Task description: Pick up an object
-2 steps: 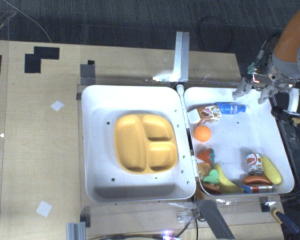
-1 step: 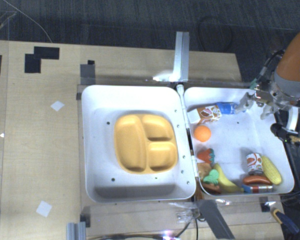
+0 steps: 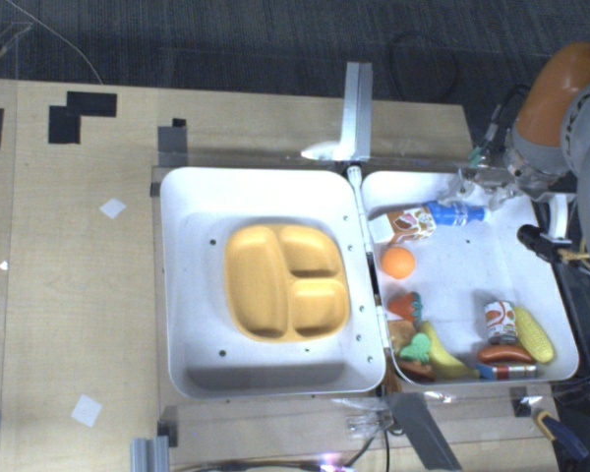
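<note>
The right bin (image 3: 472, 283) holds several toy foods. A small bottle (image 3: 428, 220) with a blue cap and an orange-and-white label lies near its far edge. Just below the bottle sits an orange ball (image 3: 398, 262). A corn cob (image 3: 533, 332), a small can (image 3: 499, 320) and a red sausage (image 3: 506, 355) lie at the near right corner. A banana (image 3: 442, 352) and a red piece (image 3: 403, 306) lie at the near left. My gripper (image 3: 484, 183) hangs over the bin's far right corner, right beside the bottle's blue cap.
The left bin (image 3: 192, 293) holds a yellow divided tray (image 3: 285, 281). A metal post (image 3: 358, 116) stands behind the wall between the bins. The grey arm with its orange band (image 3: 560, 96) fills the upper right. Black cables (image 3: 541, 239) run along the right bin's rim.
</note>
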